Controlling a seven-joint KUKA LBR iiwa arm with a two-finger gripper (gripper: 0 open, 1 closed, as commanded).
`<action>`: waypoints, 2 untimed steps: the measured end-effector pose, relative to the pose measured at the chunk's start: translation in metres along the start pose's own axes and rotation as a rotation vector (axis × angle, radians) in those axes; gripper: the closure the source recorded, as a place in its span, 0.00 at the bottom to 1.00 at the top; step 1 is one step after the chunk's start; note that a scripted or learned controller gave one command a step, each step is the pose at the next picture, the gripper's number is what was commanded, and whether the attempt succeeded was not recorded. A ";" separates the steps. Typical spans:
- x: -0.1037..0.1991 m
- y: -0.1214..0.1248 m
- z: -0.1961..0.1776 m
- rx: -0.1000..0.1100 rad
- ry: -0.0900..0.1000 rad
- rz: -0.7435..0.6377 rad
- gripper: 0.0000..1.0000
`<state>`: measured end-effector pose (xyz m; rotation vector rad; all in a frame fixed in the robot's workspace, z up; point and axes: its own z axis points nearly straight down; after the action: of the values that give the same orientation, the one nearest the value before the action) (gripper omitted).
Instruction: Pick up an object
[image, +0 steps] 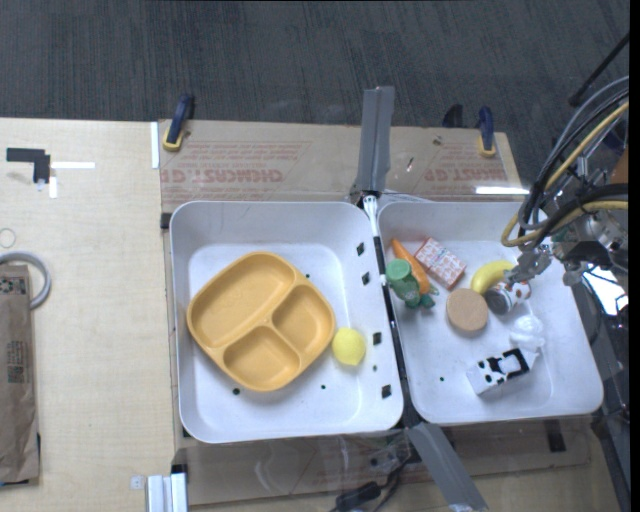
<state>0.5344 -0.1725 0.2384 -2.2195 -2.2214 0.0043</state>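
Hovering gripper over right bin, just beside banana and round wooden disc. Finger state: cannot tell. Sitting in left bin: yellow divided plate, yellow ball.

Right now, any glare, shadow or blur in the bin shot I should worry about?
Camera view: lighting is even and soft. The right bin floor looks washed out near the clear wrapper, so its edges are hard to trace. The gripper area is cluttered and slightly soft. The yellow ball and divided plate are sharp, with faint shadows.
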 end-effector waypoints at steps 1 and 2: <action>0.002 0.073 0.136 -0.007 -0.003 -0.066 0.00; 0.016 0.082 0.141 -0.011 -0.006 -0.168 0.00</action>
<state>0.6163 -0.1567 0.0970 -2.0330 -2.4085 -0.0023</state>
